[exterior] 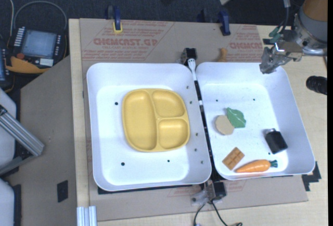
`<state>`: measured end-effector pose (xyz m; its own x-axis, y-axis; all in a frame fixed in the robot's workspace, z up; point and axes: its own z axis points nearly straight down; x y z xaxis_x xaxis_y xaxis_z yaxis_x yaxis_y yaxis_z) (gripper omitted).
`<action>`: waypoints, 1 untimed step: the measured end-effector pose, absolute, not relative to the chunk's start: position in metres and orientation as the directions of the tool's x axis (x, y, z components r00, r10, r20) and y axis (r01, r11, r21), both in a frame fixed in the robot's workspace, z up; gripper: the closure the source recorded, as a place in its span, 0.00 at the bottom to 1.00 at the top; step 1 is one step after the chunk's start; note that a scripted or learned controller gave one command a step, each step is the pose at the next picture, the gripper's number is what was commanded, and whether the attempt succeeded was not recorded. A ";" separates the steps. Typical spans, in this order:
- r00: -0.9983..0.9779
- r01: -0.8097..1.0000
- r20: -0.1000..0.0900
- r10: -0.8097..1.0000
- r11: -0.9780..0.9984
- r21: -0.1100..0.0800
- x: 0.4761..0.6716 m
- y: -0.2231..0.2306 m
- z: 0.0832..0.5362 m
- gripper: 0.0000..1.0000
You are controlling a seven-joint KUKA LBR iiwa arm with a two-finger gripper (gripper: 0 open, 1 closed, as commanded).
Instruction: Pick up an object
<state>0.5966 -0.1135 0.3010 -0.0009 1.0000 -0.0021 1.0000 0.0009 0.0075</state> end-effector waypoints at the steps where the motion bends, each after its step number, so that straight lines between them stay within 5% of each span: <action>1: -0.004 1.000 0.002 1.000 0.004 -0.004 0.588 -0.069 0.281 1.00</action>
